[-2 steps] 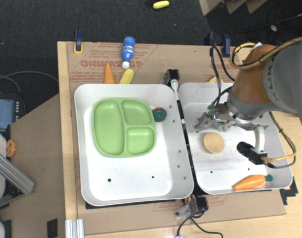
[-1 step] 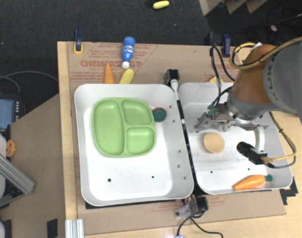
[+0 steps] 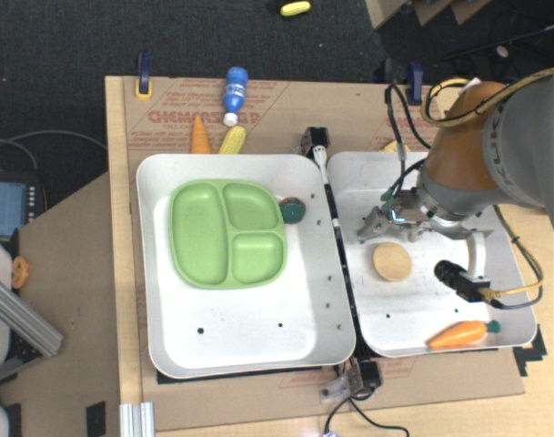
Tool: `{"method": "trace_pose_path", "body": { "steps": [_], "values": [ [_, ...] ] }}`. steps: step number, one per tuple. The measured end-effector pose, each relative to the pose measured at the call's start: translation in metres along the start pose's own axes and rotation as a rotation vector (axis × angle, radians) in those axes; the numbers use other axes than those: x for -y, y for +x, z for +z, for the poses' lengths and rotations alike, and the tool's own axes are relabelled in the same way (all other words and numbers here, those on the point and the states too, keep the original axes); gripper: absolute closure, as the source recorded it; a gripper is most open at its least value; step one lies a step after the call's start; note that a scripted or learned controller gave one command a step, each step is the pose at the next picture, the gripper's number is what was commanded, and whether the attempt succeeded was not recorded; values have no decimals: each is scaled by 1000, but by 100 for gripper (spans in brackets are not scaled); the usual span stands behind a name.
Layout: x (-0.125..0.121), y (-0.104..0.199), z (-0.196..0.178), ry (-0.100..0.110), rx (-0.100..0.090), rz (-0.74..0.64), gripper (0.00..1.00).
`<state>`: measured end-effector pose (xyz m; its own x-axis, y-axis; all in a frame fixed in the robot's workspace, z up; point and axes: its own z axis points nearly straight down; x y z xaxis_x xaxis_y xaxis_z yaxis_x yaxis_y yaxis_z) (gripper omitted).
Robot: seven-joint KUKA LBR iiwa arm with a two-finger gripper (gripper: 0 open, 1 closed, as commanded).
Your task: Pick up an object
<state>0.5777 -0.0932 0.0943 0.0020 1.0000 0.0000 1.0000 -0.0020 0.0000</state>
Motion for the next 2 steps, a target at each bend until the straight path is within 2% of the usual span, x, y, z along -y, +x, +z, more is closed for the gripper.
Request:
{"method": "trace_pose_path", "body": {
  "steps": [2],
  "values": [
    [0, 0, 0, 0, 0, 0, 0]
  ]
}}
